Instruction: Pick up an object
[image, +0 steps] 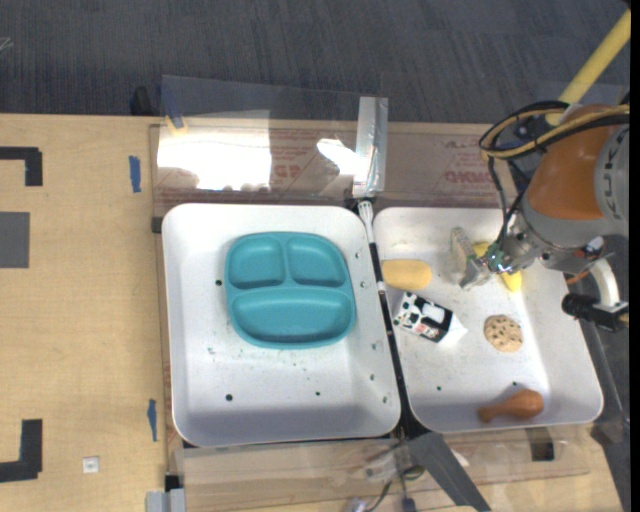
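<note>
- Dark grey carpet runs behind a tan bench (80, 300) that bears two white bins side by side.
- Inside the right bin (560, 330), the gripper (478, 262) hangs low over the upper middle, its pale fingers (462, 255) pointing down and left; whether they are open or shut I cannot tell, and nothing is clearly seen between them.
- Touching or just behind the gripper is a yellow piece (511, 279), mostly hidden, so its shape and long axis are unclear.
- Just left of the gripper lies a yellow oval (406, 273), long axis left to right, close to the bin's left wall.
- Below that oval sits a black-and-white packet (425, 318), tilted, its print too small to read.
- Near the packet, to its right, a round cookie (503, 332) lies flat.
- By the front wall rests a brown pear-shaped thing (512, 404), long axis left to right, narrow end pointing left.
- Across the divider, the left bin (200, 400) holds a teal divided plate (290, 288) with three compartments.
- Faint red lettering on the cardboard (450, 165) behind the bins is unreadable.
- Grey arm (575, 190) with orange band reaches in from the right.
</note>
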